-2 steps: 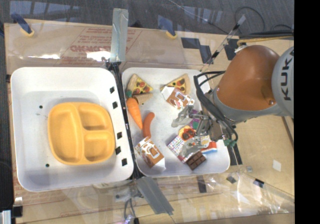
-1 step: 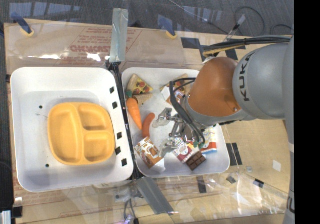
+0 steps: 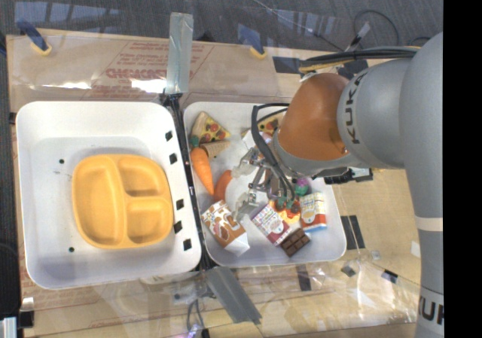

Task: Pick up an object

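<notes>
My gripper reaches down into the right bin, under the orange band of the arm. Its metal fingers hang low over the middle of the bin, just right of two toy carrots. A pizza slice toy lies at the bin's far left corner. A small carton lies at the near left. A pink-labelled packet and a chocolate bar lie near the front. A little bottle lies to the right. Whether the fingers grip anything is unclear.
The left bin holds a yellow divided plate. A black hinged divider runs between the two bins. The arm's grey body covers the right bin's far right part. Tape strips and cables lie on the bench behind.
</notes>
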### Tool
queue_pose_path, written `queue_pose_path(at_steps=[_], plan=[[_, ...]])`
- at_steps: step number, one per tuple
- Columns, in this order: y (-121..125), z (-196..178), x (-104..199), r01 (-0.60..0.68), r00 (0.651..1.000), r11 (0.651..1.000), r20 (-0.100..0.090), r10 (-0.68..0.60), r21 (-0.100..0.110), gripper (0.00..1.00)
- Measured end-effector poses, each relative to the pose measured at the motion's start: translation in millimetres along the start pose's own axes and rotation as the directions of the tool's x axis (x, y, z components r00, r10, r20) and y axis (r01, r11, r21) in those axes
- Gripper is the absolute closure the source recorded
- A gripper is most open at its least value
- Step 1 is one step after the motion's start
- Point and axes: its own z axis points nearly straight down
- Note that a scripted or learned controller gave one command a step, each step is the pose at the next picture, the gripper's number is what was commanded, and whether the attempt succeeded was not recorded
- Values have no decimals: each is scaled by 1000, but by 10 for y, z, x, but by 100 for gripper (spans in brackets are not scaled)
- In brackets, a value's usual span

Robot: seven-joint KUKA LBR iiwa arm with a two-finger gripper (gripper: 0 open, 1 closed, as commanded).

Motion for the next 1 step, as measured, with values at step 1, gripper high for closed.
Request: queue_pose_path(at_steps=[1], plan=[[117,139,-187,-414,910,910,-13,414,21,0]])
